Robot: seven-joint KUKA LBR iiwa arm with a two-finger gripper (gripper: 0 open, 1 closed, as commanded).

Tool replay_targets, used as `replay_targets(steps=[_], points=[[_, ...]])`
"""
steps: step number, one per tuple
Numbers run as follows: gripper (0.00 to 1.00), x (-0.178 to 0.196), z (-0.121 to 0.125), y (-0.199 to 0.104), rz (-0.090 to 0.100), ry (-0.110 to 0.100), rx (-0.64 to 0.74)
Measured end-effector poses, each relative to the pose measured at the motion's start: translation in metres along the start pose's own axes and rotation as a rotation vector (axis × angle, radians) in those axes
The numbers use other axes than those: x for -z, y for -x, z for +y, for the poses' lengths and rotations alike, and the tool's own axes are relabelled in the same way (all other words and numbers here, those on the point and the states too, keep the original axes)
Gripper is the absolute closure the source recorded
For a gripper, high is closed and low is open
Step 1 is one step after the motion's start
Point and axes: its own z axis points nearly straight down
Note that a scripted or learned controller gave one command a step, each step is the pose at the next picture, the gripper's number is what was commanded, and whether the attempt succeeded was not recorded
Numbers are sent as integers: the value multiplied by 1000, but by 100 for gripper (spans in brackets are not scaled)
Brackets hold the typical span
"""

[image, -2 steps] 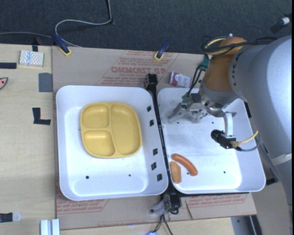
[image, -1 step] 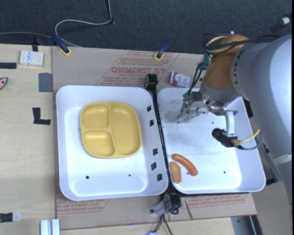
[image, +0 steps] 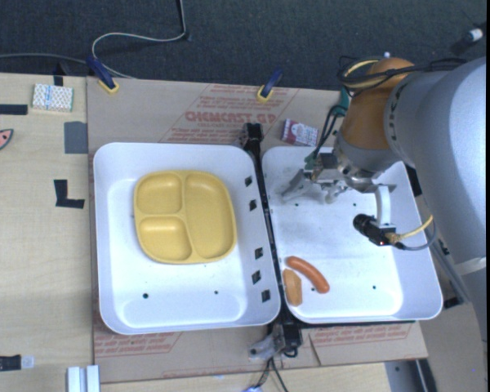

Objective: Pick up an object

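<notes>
An orange-red sausage (image: 309,273) lies near the front left of the right bin (image: 408,296). A smaller tan, bun-like piece (image: 292,287) lies just left of it against the bin's left wall. My gripper (image: 296,188) hangs low over the back left part of the right bin, pointing left and slightly forward. It is well behind the sausage and apart from it, and I see nothing held in it. A yellow divided plate (image: 184,216) rests in the left bin (image: 114,300).
The grey arm with its orange band (image: 376,113) covers the right bin's back right corner. A small printed packet (image: 298,131) lies on the cardboard behind the bins. Black clips (image: 259,256) line the wall between the bins. Two clamps (image: 269,88) hold the cardboard's far edge.
</notes>
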Motion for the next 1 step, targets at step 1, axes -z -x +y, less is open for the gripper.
replay_targets(steps=[1], points=[[100, 9, 0, -1, 2, -1, 1]])
